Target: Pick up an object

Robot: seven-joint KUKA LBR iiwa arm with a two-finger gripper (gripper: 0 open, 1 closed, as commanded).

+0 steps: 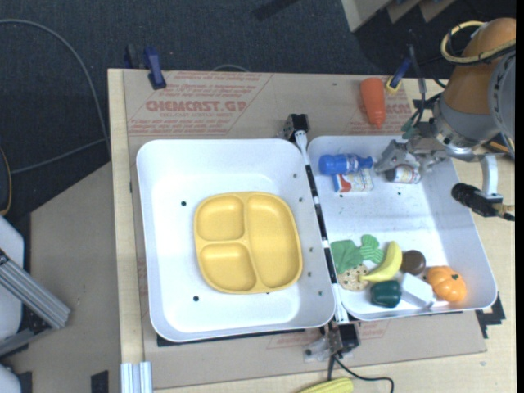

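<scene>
Bottle point(345, 164) lies just left of the fingers point(399, 164).

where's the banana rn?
In the camera view the banana lies in the right bin, at its near end, between the green leafy toy and the brown piece, just above the dark green block.

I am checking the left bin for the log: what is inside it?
The left bin holds one yellow tray with three compartments, lying flat near the middle. Whatever is under the tray is covered, so I cannot tell.
</scene>
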